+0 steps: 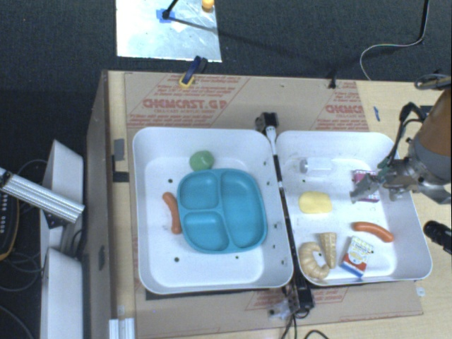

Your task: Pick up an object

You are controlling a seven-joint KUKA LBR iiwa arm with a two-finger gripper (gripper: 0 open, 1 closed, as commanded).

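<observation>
My gripper point(367, 187) reaches in from the right and hangs low over the right bin point(409, 260), near its right wall. A small pink and purple item point(365, 189) sits right at the gripper's tip, partly covered by it. A yellow block point(315, 203) lies just left of the gripper. An orange sausage point(372, 230) lies below it. A clear plastic piece point(314, 166) rests at the bin's back. A croissant point(314, 258), a cone point(328, 244) and a red and white carton point(359, 254) lie along the front.
The left bin point(152, 260) holds a blue divided plate point(221, 209), a green ball point(201, 160) and another orange sausage point(171, 212). A black divider point(279, 182) runs between the bins. Cardboard covers the bench behind them.
</observation>
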